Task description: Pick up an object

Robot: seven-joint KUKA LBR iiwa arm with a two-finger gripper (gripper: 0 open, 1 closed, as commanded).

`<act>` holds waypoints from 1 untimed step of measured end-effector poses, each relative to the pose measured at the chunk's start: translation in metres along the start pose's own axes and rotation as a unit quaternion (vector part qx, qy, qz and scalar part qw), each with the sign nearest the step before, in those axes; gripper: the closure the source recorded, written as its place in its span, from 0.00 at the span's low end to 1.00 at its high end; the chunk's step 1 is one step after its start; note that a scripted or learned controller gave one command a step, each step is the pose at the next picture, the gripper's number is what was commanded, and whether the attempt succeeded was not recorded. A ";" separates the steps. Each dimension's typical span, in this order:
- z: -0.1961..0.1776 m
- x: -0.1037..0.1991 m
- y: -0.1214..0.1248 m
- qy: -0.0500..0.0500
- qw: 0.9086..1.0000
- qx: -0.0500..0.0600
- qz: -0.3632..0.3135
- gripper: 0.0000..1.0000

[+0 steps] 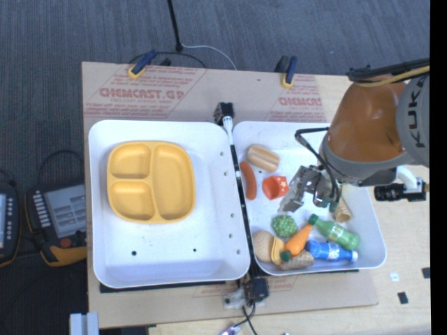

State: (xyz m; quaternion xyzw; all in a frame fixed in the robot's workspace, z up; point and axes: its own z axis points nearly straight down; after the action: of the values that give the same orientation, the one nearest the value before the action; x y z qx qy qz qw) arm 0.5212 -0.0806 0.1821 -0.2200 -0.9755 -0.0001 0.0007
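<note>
Bins sit side by side: the left bin (126, 264) carries a yellow divided plate (150, 181) near its far-left corner. The right bin (374, 222) holds toy food: hot dog (262, 158), sausage (248, 181), red pepper (275, 185), broccoli (283, 225), carrot (299, 238), green bottle (336, 233), blue bottle (330, 252). The gripper (307, 190) hangs over its middle, fingers slightly parted, gripping nothing.

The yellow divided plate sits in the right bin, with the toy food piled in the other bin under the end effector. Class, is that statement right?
Not quite. The yellow divided plate sits in the left bin, not the right one. The rest holds: the toy food, such as the carrot and green bottle, lies in the other bin, under the end effector. The camera view shows this.
</note>
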 end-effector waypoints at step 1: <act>0.078 -0.033 -0.009 0.001 0.983 0.001 0.184 1.00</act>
State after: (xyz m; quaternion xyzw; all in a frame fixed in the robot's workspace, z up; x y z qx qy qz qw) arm 0.5473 -0.1028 0.1043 -0.3960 -0.9183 0.0006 0.0017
